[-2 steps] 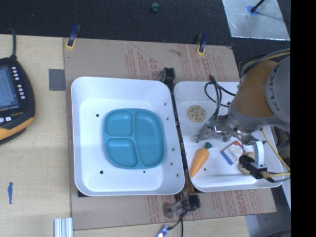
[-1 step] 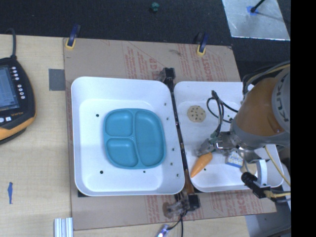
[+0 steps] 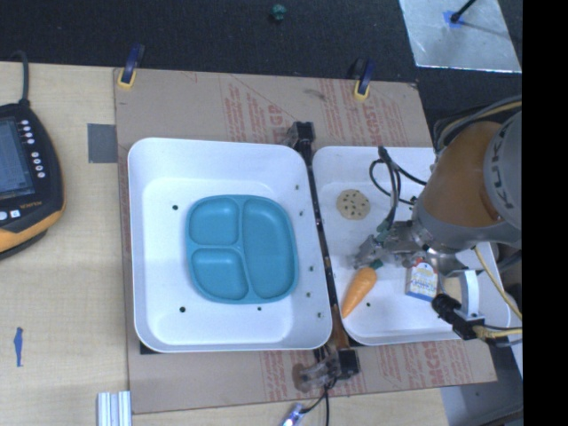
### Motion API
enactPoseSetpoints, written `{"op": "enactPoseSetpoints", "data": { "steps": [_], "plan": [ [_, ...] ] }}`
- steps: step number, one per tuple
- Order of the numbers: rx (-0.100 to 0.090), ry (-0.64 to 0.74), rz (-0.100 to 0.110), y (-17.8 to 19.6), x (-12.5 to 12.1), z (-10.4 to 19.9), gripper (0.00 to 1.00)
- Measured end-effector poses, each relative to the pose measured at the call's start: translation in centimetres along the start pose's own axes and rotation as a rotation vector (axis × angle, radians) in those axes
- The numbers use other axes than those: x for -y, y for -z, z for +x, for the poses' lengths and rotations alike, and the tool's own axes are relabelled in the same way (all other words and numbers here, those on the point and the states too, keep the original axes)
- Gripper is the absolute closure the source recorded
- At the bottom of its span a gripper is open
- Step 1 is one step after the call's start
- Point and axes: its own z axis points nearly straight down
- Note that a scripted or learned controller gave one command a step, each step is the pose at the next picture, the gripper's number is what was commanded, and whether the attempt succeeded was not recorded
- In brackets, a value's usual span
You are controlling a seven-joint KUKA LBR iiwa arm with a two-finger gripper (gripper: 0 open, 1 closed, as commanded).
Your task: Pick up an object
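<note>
Two shallow white bins side by side on a cardboard sheet [image 3: 222, 96] clamped over the bench [image 3: 71, 327]. Left bin [image 3: 151, 162] carrying a blue divided plate [image 3: 240, 248], three compartments, lying flat near the middle. Right bin [image 3: 390, 327] holding a round cookie [image 3: 353, 204] toward its upper left, an orange carrot [image 3: 358, 289] lying at a slant near the lower left, and a small printed packet [image 3: 422, 280] just right of the carrot. Arm [image 3: 466, 185] reaching in from the right, orange band above the wrist, low over the right bin. Pincer [image 3: 377, 248] down between cookie and carrot, just above the carrot's thick end, apart from the cookie. Cannot tell the pincer's state: too dark and small. Nothing seen between them. Black and orange handheld controller [image 3: 22, 180] at the bench's left edge.
</note>
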Motion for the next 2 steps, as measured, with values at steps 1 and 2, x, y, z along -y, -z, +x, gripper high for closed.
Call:
{"op": "enactPoseSetpoints", "data": {
  "steps": [1, 2],
  "plan": [
    [0.001, 0.0, -0.002, -1.2, -1.0, -0.6, 0.0],
    [0.003, 0.002, -0.001, -0.2, -1.0, -0.7, 1.0]
  ]
}}
